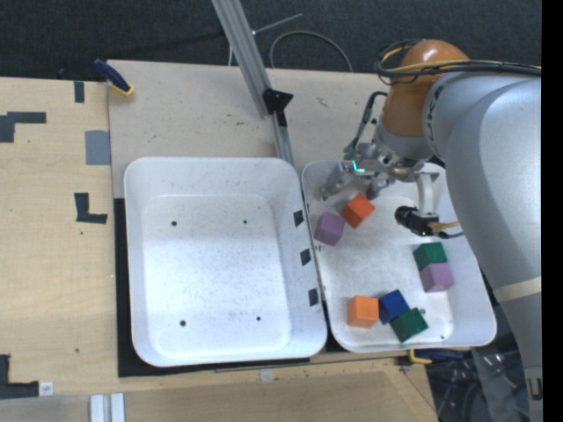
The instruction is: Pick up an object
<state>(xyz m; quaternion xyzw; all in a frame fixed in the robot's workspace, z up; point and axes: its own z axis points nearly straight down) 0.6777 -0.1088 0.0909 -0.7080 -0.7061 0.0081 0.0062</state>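
An orange cube point(357, 210) sits tilted in the right bin point(466, 323), just beside a purple cube point(329, 229).

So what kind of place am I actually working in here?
Likely a robotics lab bench: two white bins side by side, small coloured blocks, and tape marks on the wooden benchtop.

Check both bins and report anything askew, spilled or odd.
Nothing spilled or damaged. All the blocks sit inside the right bin. One orange block sits tilted on a corner under the gripper, beside a purple block. The left bin sits square.
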